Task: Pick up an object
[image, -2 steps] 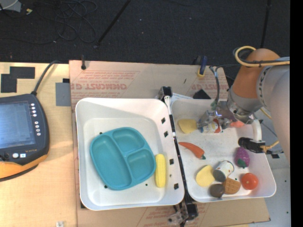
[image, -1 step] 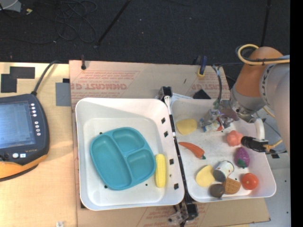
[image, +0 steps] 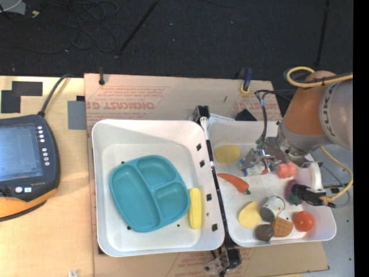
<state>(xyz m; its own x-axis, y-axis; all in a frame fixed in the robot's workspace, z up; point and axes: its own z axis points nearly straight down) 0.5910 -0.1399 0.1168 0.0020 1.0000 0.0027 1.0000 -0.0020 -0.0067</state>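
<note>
From my remote station I see the arm [image: 314,117] entering from the right, its gripper [image: 258,159] lowered into the right bin [image: 328,229] near the bin's far middle. I cannot tell its state. Around it lie candidate objects: a yellow disc [image: 226,153] to its left, a red pepper [image: 234,181] nearer, a pink piece [image: 286,169] just to its right, and a tomato [image: 304,220] at the near right. The left bin [image: 115,137] holds a teal divided tray [image: 147,192] with a yellow corn cob [image: 195,208] beside it.
</note>
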